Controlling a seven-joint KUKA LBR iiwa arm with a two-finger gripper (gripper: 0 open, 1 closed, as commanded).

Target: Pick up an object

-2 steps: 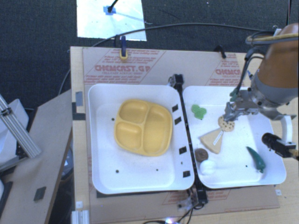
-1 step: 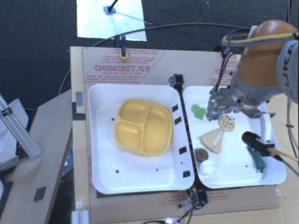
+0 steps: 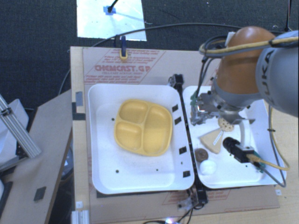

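The right bin (image 3: pixel 261 125) holds a few small objects. A round speckled cracker (image 3: pixel 226 124) lies near its middle, with a pale yellow wedge (image 3: pixel 212 140) just below it. A small brown round piece (image 3: pixel 201 154) and a white ball (image 3: pixel 208 166) sit near the bin's front left corner. My gripper (image 3: pixel 200 112) hangs over the left part of this bin, up and to the left of the cracker and wedge, under the arm's orange band (image 3: pixel 243 55). Nothing is visibly held in it.
A yellow divided plate (image 3: pixel 143 126) lies in the left bin (image 3: pixel 103 167). A black divider with clips (image 3: pixel 183 125) runs between the bins. A black plug on a yellow cable (image 3: pixel 238 151) hangs over the right bin beside the wedge.
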